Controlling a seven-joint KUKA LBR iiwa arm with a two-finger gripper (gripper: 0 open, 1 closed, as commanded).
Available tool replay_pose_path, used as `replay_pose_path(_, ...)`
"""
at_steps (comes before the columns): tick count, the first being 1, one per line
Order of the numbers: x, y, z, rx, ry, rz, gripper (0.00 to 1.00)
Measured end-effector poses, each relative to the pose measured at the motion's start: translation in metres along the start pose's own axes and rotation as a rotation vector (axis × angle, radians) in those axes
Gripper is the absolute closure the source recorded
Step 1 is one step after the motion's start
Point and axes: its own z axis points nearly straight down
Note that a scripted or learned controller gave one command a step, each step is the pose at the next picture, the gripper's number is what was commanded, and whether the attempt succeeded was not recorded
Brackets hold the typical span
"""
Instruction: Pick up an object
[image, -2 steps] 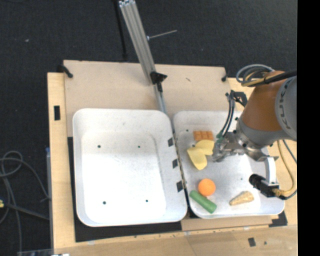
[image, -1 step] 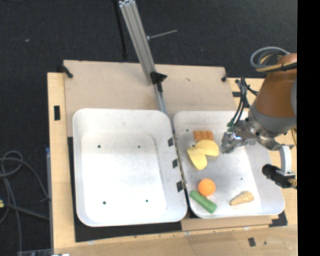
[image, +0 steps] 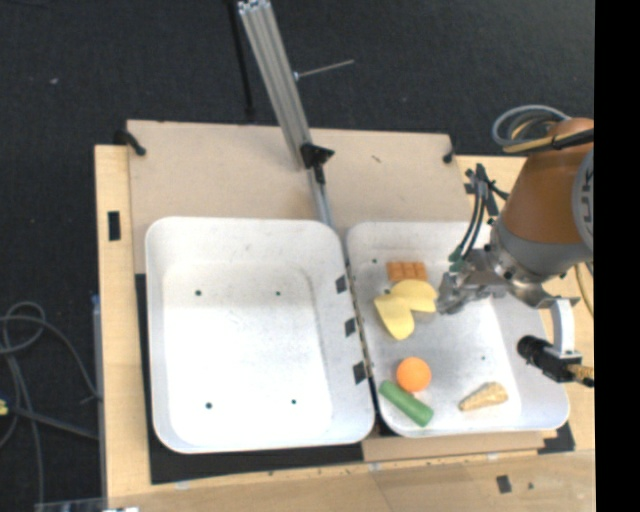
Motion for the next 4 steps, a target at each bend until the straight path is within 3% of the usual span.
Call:
replay_pose_path(1, 0.056, 0.013, -0.015, -0.004, 0.003, -0.013, 1.0)
replay_pose_path(3, 0.156, 0.049, -0.007, -0.003, 0.003, -0.012, 1.0)
replay_pose_path(4, 0.208, 0.059, -0.026, -0.004, 0.004, -0.013, 1.0)
